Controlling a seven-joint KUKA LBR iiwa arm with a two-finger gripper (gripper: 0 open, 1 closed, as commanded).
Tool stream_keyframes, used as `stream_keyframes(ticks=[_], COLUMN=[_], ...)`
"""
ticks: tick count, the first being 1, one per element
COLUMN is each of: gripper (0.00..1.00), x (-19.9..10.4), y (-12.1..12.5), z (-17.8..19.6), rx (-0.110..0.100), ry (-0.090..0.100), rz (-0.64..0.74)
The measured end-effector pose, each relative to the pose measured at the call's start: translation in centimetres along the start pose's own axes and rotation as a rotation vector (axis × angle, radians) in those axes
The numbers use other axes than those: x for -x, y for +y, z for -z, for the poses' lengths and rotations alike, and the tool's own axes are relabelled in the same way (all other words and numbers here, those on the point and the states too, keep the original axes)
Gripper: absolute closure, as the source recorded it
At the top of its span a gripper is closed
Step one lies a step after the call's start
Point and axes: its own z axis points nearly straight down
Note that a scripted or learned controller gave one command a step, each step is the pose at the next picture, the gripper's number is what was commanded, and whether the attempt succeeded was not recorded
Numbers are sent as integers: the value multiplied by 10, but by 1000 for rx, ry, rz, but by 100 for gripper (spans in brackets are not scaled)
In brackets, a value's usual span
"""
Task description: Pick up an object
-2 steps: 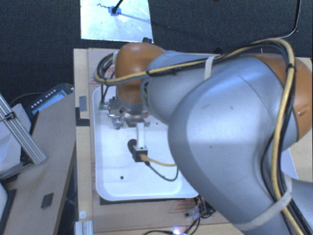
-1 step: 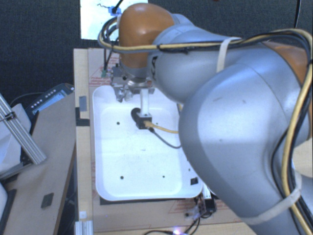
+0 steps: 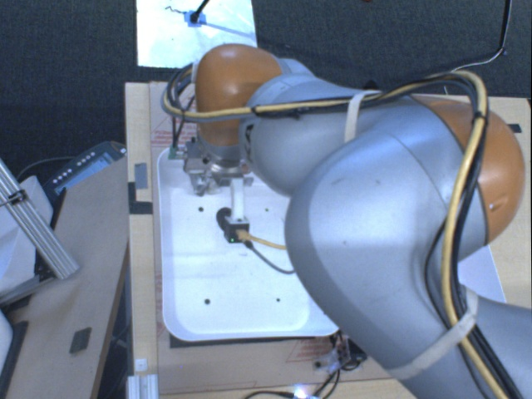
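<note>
Gripper low over the left bin — no object visibly in its jaws

No loose graspable item can be made out in the shallow white plastic bin (image 3: pixel 208 306); only small dark dots and a dark fitting on a thin finger. The two-finger gripper (image 3: pixel 218 179) hangs near the bin's far end, below the grey arm with its orange band (image 3: pixel 226 77) — whether the jaws are spread or pressed together, I cannot tell. A good attempt would centre on a confirmed target before closing.
</note>
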Motion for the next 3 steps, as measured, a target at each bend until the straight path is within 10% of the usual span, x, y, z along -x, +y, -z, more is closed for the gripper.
stream_keyframes(ticks=[1,3], gripper=[100,100], x=[-3,-1], y=[-48,1], z=[128,2], rx=[11,3], ry=[6,1], rz=[-1,-1])
